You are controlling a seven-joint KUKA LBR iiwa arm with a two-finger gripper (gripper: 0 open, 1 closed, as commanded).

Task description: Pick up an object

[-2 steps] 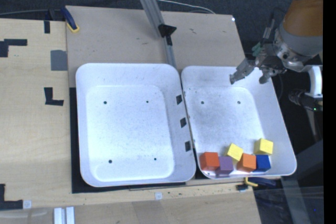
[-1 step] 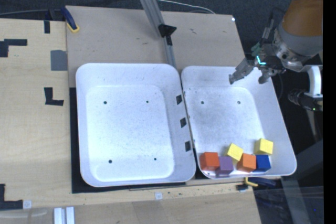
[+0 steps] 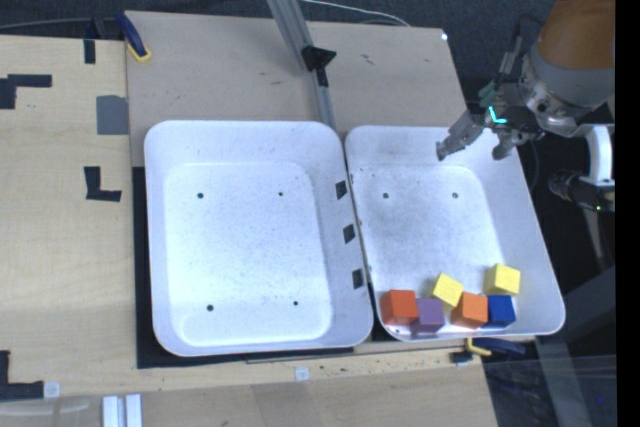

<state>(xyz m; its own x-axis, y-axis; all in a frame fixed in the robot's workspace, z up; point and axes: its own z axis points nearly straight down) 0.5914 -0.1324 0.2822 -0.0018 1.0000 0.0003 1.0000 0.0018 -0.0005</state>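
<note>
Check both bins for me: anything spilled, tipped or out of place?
Nothing looks spilled or damaged. The blocks, orange, purple, two yellow, another orange and blue, crowd the right bin's near edge, some tilted. The gripper sits over its far right corner.

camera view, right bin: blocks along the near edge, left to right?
In the right bin: orange block → purple block → yellow block → second orange block → blue block. A second yellow block sits just behind the blue one, so I leave it unranked.
</note>
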